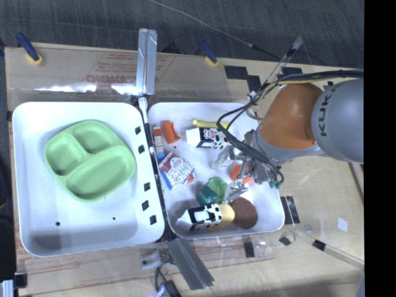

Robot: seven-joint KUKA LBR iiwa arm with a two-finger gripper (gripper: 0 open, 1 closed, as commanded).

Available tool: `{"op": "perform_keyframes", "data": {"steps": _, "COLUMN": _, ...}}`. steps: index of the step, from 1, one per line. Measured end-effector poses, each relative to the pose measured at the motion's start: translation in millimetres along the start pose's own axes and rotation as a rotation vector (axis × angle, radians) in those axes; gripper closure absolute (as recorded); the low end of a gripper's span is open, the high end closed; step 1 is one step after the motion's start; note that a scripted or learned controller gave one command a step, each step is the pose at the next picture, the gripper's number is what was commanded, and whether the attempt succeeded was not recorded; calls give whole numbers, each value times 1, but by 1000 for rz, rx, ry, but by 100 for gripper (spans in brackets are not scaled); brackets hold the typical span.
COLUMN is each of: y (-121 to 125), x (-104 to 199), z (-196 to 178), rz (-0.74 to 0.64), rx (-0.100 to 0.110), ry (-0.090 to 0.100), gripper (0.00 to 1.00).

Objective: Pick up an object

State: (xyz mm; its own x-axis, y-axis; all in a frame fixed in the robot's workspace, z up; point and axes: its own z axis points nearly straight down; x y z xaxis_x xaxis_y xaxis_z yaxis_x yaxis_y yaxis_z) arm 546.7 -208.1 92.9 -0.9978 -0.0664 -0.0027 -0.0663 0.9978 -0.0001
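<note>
My gripper (240,177) reaches down into the right bin (185,113), under the orange band of the arm (288,117). A small orange-red piece (237,170) lies right at its tip; whether it is held is hidden. Just below the tip are a green object (213,189), a brown ball (245,211) and a black-and-white cow-patterned box (205,215) with a tan piece (227,214) beside it. A cow-patterned carton (209,137) lies at the bin's back, an orange block (169,132) at the back left, and a red-and-white packet (177,171) on the left.
The left bin (37,228) holds a green divided plate (91,159). A divider wall with black clips (147,166) separates the bins. Cables (272,79) trail from the wrist over the right bin's back rim. A metal bracket (147,60) stands behind the bins.
</note>
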Motion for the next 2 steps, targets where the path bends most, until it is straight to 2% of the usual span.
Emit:
{"op": "perform_keyframes", "data": {"steps": 1, "y": 2, "x": -3, "z": -12, "rz": -7, "rx": 2, "ry": -4, "gripper": 100}}
{"op": "perform_keyframes", "data": {"steps": 2, "y": 18, "x": -57, "z": -120, "rz": 90, "rx": 3, "ry": -8, "gripper": 100}}
